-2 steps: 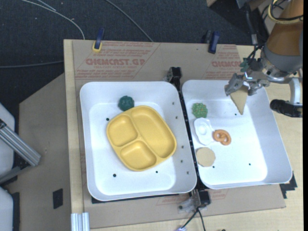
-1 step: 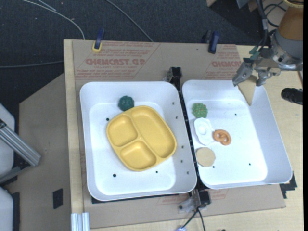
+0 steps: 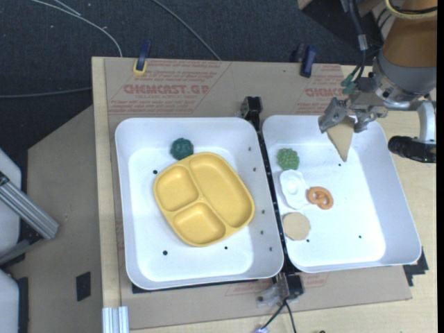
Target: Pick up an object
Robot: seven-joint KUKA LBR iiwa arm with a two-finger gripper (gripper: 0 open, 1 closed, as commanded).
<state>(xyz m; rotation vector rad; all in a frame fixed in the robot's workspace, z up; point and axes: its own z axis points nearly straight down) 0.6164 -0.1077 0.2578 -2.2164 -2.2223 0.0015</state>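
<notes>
Two white bins [image 3: 132,186] abut; above the right bin's far edge, fingers [image 3: 345,120] grip a tan wedge [image 3: 341,141].

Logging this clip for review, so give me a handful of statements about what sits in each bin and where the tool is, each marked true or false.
1. The yellow divided tray lies in the left bin. True.
2. A dark green lump sits inside one of the tray's compartments. False: it rests on the bin floor just beyond the tray's far edge.
3. The pretzel lies in the right bin. True.
4. The tool hangs over the left bin. False: it is above the far part of the right bin, with a tan wedge at its tip.
5. The round tan disc lies nearer the camera than the light green piece. True.
</notes>
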